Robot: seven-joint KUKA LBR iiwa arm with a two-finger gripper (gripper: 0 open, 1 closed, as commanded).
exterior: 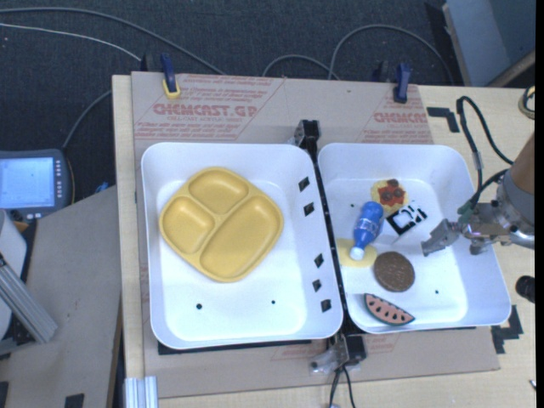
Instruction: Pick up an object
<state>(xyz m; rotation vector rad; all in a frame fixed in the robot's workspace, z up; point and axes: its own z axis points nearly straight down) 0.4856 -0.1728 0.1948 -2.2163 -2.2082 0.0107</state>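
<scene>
A: Since nothing sits between the fingers, the gripper (442, 238) is at the approach step, low over the right bin (455, 164) near its right wall. Whether the fingers are apart or together can't be told from this angle.

B: Candidates?

A: All in the right bin, left of the gripper: blue bottle (367, 227), brown disc (394, 272), black-and-white block (406, 218) (closest one), watermelon slice (388, 309) at the front edge, small red-and-yellow toy (390, 193) at the back. The yellow divided plate (222, 223) is alone in the left bin (161, 296).

B: Next move?

A: Probably shift left over one item, centre on it, descend, close. The items are crowded, so a clean approach matters.
</scene>
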